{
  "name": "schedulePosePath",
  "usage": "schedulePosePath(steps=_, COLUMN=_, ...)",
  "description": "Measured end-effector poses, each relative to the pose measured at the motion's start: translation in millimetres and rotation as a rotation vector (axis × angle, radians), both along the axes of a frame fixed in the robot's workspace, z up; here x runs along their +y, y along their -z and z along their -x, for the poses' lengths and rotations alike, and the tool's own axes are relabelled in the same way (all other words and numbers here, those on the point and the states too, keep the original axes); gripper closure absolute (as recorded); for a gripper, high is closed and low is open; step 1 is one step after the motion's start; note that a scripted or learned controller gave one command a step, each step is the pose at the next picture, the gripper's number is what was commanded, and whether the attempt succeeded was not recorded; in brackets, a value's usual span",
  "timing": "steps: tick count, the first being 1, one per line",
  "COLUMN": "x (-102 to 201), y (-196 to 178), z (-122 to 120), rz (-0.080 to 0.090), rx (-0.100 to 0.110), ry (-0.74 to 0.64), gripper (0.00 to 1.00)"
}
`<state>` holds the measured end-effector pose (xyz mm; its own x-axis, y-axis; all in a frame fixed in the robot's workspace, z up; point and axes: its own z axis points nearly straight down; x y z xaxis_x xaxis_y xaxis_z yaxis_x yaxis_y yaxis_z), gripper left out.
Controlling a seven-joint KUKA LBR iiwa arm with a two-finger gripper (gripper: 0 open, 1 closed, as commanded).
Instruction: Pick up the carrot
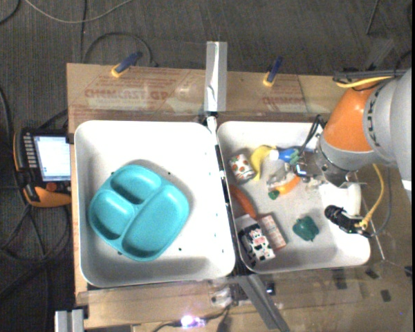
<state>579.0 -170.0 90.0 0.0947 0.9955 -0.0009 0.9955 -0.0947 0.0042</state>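
- The gripper [301, 167] hangs low over the back half of the right bin [346, 258], on the end of the grey arm that reaches in from the right. From this angle I cannot tell whether it is released or clenched.
- The carrot [283, 185] lies on the bin floor just beside the gripper, on its left and slightly nearer the front. It is a short orange piece with a green end pointing toward the front left. Whether the gripper touches it cannot be told.
- Just behind the carrot sit a small blue and white thing [288, 154] and a yellow thing [261, 156], close together.
- Left of those, near the bin's left wall, a small spotted cup [242, 166] lies tilted.
- A long orange stick [243, 200] lies along the left wall, in front of the cup.
- Toward the front are a flat brown packet [272, 230], a black and white box [256, 245] touching it, and a dark green lump [306, 228] well to the right.
- The left bin [90, 137] holds a turquoise divided plate [140, 211].
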Motion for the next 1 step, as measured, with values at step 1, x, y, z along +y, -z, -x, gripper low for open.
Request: schedulePosePath(steps=1, x=-1.3, y=-7.2, z=-0.4, rz=0.002, rx=0.002, ry=-0.001, gripper=1.0)
